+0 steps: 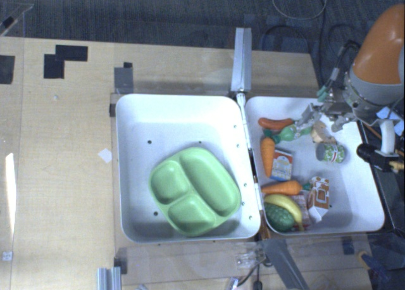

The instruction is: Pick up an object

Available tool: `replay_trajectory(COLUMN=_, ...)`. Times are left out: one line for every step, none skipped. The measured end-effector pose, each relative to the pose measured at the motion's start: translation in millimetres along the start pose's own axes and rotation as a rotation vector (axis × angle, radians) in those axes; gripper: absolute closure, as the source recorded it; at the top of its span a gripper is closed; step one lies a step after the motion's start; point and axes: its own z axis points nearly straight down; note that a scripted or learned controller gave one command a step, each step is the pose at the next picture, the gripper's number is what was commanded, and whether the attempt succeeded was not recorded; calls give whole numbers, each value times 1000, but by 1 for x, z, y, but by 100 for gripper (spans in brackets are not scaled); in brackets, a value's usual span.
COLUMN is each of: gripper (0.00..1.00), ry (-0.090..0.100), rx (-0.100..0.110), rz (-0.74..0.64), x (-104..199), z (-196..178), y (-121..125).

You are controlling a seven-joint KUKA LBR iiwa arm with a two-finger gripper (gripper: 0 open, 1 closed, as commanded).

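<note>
The metal pincer (323, 118) hangs with fingers spread wide over the right bin (373, 216), near a smooth round can (331, 152).

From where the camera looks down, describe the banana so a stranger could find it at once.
Start at the right bin, the one crowded with toy food, beside the left bin that holds a green divided plate. Go to its near left corner, below the lower carrot. The banana lies there against a dark green vegetable: it is the one yellow, curved piece among orange and green neighbours.
</note>
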Motion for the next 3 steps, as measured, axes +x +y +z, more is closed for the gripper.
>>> replay_trajectory(gripper=0, ry=-2, rx=-8, rz=-10, x=-8, z=116, y=-14)
replay_trajectory(gripper=0, ry=5, rx=55, rz=-163, x=-19, z=137, y=63)
replay_trajectory(gripper=100, ry=-1, rx=48, rz=-168, x=-20, z=125, y=64)
